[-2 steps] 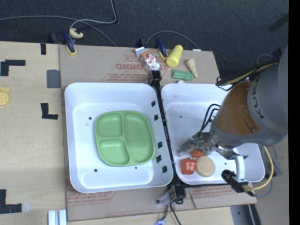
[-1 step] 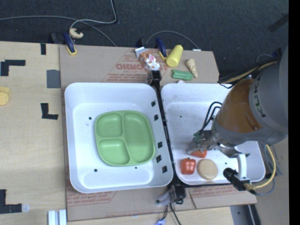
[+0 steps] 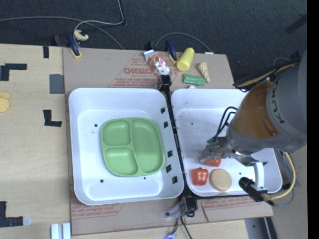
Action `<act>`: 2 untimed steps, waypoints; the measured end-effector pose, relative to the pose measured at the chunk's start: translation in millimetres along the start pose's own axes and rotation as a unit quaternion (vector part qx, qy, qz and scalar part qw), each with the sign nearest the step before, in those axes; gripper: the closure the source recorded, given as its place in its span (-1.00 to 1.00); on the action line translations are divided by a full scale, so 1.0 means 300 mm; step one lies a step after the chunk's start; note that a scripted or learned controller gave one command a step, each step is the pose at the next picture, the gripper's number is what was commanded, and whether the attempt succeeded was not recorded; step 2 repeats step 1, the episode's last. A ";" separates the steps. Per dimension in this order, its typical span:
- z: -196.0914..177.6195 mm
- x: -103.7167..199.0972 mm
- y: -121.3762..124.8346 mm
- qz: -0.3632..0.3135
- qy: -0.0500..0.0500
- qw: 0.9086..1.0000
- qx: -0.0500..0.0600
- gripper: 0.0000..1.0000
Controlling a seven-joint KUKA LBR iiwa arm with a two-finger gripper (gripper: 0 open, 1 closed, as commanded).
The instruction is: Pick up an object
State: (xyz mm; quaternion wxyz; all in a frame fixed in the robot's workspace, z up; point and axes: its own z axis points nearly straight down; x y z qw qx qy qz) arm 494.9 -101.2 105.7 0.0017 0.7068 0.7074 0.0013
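Camera view: I see a small red pepper-shaped toy near the front wall of the right white bin, touching a round beige bun-shaped toy on its right. Just behind the pepper, the gripper is low over an orange-red scrap; its opening I cannot tell. The left white bin holds a green divided plate.

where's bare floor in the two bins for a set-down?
Right bin: the far half, between the divider wall and the arm, is bare. Its near edge is crowded: gripper above a small red piece, then red pepper and beige round item. Left bin: green divided plate fills the centre, leaving only bare margins.
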 end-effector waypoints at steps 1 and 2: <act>-0.261 0.095 -0.036 0.000 0.000 1.000 0.003 1.00; -0.261 0.095 -0.036 0.000 0.000 1.000 0.003 1.00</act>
